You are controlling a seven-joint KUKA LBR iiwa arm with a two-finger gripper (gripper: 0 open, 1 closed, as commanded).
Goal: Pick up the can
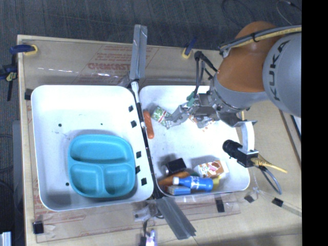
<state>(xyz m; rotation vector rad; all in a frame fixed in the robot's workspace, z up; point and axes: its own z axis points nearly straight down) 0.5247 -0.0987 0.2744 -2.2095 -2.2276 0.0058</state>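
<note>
Wooden tabletop with two white bins, pincer just beside small green-and-white can in right bin, finger state unclear.

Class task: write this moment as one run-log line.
arm: over right bin | gripper: beside can | can: on bin floor | blue tray: left bin

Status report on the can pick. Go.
Gripper low in right bin, beside the can. Can lies on bin floor, near divider. Orange carrot-like piece close alongside it.

Grey arm reaching in from right, wrist lowered, leftward
</note>
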